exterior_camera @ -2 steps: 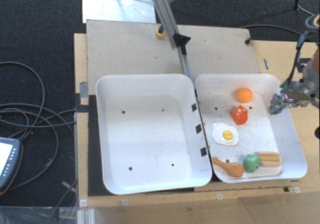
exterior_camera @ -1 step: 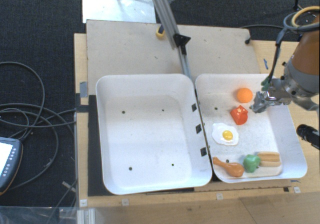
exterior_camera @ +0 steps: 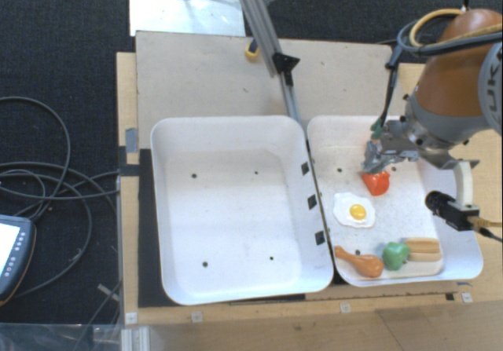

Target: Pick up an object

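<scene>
- Arm (exterior_camera: 460, 78): grey with an orange band, entering from 3 o'clock and bent over the right bin (exterior_camera: 330, 145).
- Gripper (exterior_camera: 377, 165): low over the right bin's centre, directly above the red pepper (exterior_camera: 376, 183) and touching or almost touching its top. How far the fingers are spread, and whether they grip the pepper, cannot be told.
- Red pepper: resting in the middle of the right bin.
- Fried egg (exterior_camera: 354, 211): just at 7 o'clock of the pepper.
- Chicken drumstick (exterior_camera: 359, 261): along the near edge, at 6 o'clock of the egg.
- Green vegetable (exterior_camera: 395, 254): beside the drumstick, touching the hot dog (exterior_camera: 423, 248) at 3 o'clock.
- Left bin (exterior_camera: 236, 137): alongside, at 9 o'clock.
</scene>
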Controlling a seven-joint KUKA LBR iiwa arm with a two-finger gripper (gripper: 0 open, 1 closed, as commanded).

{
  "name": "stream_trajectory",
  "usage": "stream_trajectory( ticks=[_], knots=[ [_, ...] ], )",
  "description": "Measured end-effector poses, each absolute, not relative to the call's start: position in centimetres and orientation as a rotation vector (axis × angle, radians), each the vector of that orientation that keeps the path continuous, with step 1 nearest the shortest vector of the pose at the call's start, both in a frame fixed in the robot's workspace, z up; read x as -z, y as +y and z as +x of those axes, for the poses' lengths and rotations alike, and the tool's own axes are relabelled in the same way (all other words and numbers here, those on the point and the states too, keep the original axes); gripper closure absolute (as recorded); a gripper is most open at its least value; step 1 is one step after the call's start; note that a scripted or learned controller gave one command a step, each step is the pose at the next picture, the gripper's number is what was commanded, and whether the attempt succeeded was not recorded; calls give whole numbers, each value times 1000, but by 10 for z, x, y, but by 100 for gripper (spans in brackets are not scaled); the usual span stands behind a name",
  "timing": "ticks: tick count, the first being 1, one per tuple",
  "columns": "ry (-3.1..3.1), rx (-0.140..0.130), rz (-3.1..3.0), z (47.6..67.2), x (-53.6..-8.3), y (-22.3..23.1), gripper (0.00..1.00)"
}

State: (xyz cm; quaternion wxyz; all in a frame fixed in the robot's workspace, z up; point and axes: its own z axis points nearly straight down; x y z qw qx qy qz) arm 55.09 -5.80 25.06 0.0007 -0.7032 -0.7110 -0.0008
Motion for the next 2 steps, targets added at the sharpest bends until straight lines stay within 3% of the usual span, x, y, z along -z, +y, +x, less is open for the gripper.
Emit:
stream_trajectory(
  ticks=[1,2],
  knots=[
    [-2232,2,-2208,559,-234,-5,100],
    [-2234,5,-2209,580,-229,42,100]
  ],
)
